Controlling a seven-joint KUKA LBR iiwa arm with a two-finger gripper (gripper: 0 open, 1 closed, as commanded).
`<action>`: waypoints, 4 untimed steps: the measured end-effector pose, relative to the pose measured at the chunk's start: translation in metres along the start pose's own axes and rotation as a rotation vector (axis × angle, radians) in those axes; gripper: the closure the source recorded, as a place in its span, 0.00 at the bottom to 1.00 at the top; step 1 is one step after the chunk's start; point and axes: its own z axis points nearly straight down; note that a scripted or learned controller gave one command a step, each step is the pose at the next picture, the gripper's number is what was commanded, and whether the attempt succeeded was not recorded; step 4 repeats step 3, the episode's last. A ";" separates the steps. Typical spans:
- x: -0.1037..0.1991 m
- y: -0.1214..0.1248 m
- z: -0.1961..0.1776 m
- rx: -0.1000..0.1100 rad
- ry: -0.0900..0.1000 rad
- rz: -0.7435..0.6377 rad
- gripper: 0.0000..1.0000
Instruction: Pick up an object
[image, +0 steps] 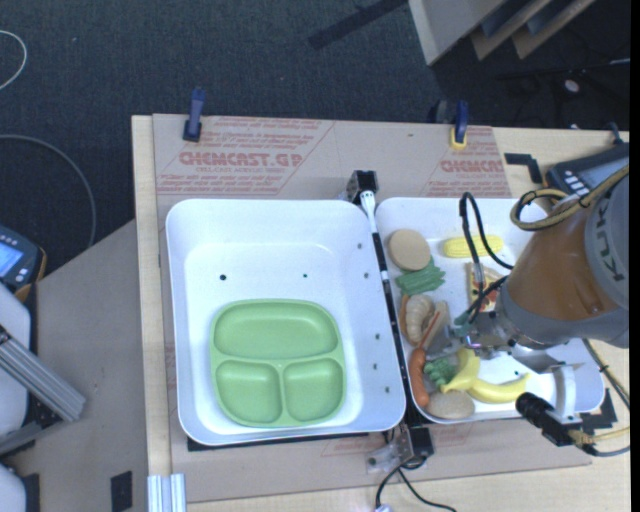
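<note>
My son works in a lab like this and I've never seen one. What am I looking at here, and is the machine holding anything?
One camera looks down at a slant on a bench with two shallow white bins. The left bin holds a green divided plate. The right bin holds toy food: a yellow banana, a beige roll, an orange carrot, some greens. The grey and orange bulk on the right is a robot arm, reaching down over that food to pick something up. Its hand is low among the items, but I cannot tell whether it holds anything.
</note>
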 end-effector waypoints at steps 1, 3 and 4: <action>-0.002 0.002 -0.011 -0.006 -0.004 0.003 1.00; 0.126 0.046 -0.195 -0.016 -0.001 -0.006 1.00; 0.126 0.046 -0.195 -0.016 -0.001 -0.006 1.00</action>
